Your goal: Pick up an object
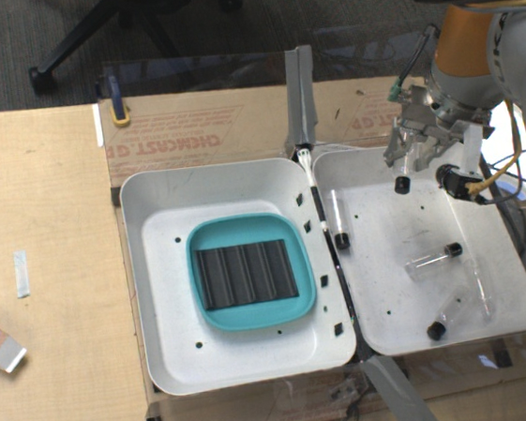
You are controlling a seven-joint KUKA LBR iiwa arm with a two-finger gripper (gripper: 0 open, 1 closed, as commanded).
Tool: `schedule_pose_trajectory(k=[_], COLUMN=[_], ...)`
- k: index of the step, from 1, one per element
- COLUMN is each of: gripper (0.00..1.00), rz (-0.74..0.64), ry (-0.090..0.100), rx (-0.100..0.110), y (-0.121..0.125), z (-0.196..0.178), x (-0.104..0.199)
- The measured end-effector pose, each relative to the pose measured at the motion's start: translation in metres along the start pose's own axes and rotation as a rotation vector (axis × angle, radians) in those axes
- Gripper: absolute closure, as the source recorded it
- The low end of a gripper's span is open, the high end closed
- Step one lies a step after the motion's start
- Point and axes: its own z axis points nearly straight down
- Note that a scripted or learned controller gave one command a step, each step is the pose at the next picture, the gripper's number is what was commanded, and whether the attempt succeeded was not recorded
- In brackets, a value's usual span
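**Gripper poised over the right bin, clear tubes waiting below**

While the gripper (407, 162) is held above the far side of the right bin (390, 327), nothing is seen between its fingers; they appear to be slightly apart, though the view there is cluttered and this is offered as a reading, not a certainty. A small black cap-like piece (401, 184) is seen just below the fingertips, and whether it belongs to the gripper or to a loose object cannot be told.

Several clear plastic tubes with black caps are found inside the right bin. One tube (336, 220) lies along the bin's left wall, another tube (434, 258) rests near the bin's middle, and a third tube (450, 316) lies toward the bin's near edge. Beside the right bin, in the left bin (162, 358), a teal tray (254, 314) is seated.

The tubes are judged to be light, stiff and smooth, so they are likely to roll or slip. A hold across the middle of the barrel, with the fingers closing square to the tube's length, is judged safest.
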Motion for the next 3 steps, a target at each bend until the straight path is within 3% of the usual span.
schedule_pose_trajectory(k=[1, 2, 3], gripper=[1.00, 1.00, 1.00], rz=[0.139, 0.283, 0.412], ry=[0.000, 0.000, 0.000], rx=[-0.001, 0.000, 0.001], y=[0.004, 0.003, 0.000], z=[-0.008, -0.025, -0.019], x=[0.040, 0.042, 0.051])
